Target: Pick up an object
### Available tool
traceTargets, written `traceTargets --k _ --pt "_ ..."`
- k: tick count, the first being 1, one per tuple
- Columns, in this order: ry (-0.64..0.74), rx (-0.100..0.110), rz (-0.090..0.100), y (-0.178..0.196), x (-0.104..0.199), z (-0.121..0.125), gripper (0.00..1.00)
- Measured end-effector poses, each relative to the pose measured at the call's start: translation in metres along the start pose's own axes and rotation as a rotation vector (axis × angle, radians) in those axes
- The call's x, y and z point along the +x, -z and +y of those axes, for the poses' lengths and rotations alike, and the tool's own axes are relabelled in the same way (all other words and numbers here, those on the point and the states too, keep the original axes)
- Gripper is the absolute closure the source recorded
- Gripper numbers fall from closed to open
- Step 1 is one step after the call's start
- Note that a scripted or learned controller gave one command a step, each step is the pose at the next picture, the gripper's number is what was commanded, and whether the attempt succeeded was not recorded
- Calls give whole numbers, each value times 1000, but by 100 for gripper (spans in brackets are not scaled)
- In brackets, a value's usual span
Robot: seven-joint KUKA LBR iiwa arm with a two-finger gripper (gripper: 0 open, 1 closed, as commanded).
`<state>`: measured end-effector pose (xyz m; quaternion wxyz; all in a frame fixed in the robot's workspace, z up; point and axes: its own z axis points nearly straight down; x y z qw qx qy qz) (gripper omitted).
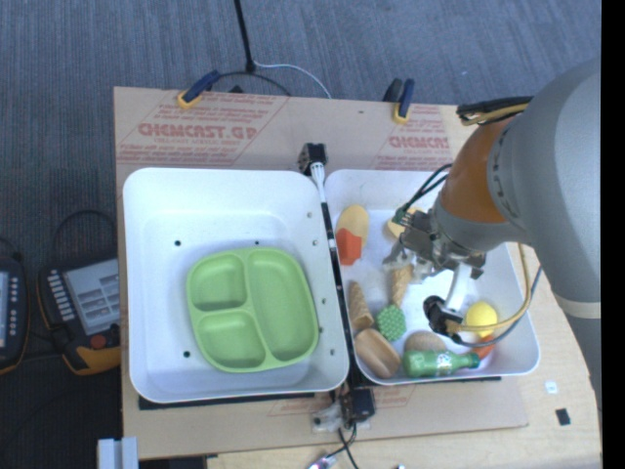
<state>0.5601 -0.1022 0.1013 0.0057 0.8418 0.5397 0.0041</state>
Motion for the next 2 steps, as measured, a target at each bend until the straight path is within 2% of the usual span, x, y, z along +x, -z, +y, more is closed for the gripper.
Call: traceTargets --k 1,2 --pt "-62 15 -3 58 -12 -19 100" --pt "16 17 -2 102 11 -83 100"
